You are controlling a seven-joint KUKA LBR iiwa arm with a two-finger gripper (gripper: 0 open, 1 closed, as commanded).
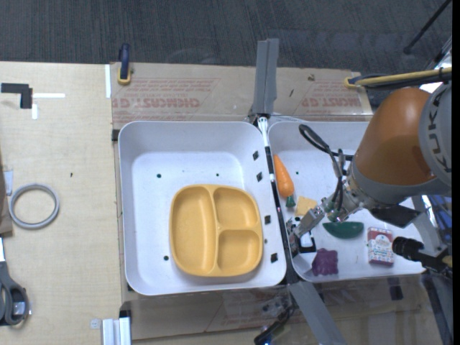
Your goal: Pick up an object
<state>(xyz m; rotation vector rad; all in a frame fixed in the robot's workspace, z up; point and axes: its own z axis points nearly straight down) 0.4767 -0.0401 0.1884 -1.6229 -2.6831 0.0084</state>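
Observation:
The right bin [316, 139] holds an orange carrot [283, 177] by its left wall, a pale yellow wedge [306, 205], a dark green piece [343, 229], purple grapes [325, 262] and a small red-and-white box [379, 246]. My gripper [302, 228] hangs low over the bin's front-left part, between the yellow wedge and the grapes, just left of the green piece. The arm's orange band [392, 142] covers the bin's right side.
The left bin [144, 192] bears a yellow three-part plate [214, 230]. On the wooden bench at the left lie a grey tape ring [31, 205] and a tool [11, 302]. A grey divider bar [267, 77] runs between the bins at the back.

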